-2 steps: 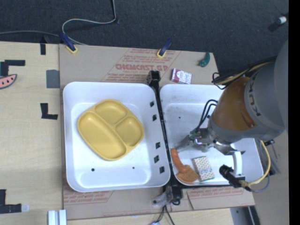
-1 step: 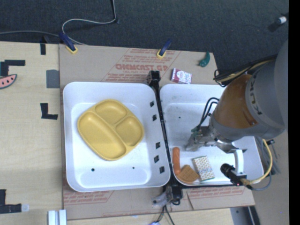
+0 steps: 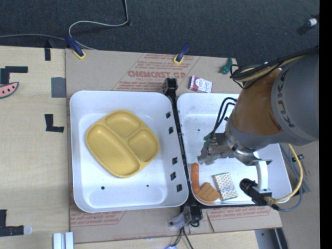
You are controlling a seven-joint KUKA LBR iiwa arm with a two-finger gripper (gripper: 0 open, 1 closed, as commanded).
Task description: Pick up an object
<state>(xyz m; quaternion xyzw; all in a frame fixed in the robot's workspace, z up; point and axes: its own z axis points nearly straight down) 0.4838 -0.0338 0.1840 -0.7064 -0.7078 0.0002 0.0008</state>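
Whether the gripper (image 3: 209, 153) is spread or closed cannot be told from above; it hangs over the middle of the right bin (image 3: 197, 113), on the grey and orange arm (image 3: 270, 108), with nothing seen in its grasp. Left bin (image 3: 124, 198) bears a yellow divided plate (image 3: 122, 141). Along the right bin's near edge, just below the gripper, lie an orange sausage (image 3: 194, 173), a patterned packet (image 3: 225, 185) and a brown wedge (image 3: 209, 192), close together.
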